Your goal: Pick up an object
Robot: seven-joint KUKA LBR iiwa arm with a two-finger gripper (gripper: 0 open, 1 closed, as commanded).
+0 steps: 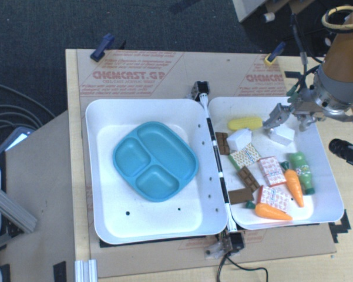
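Grey metal, the claw (280, 124) hangs over the back part of the right bin (332, 175), its fingers pointing down and left; whether they are spread or closed, I cannot tell, and nothing is visibly held between them. Just below its tip lies a white block (281, 135), touching or nearly so. To the claw's left sits a yellow banana-shaped piece (245, 123), with a second white block (239, 140) a little nearer the front. Further forward from the claw lie small patterned packets (269, 170), a green item (300, 170), two orange carrots (293, 187) and brown chocolate-like pieces (248, 178) along the bin's left wall. Well to the claw's left, across the divider, the left bin (106, 216) holds a blue sectioned plate (155, 160). Both bins rest on the brown, paper-covered table (135, 72).
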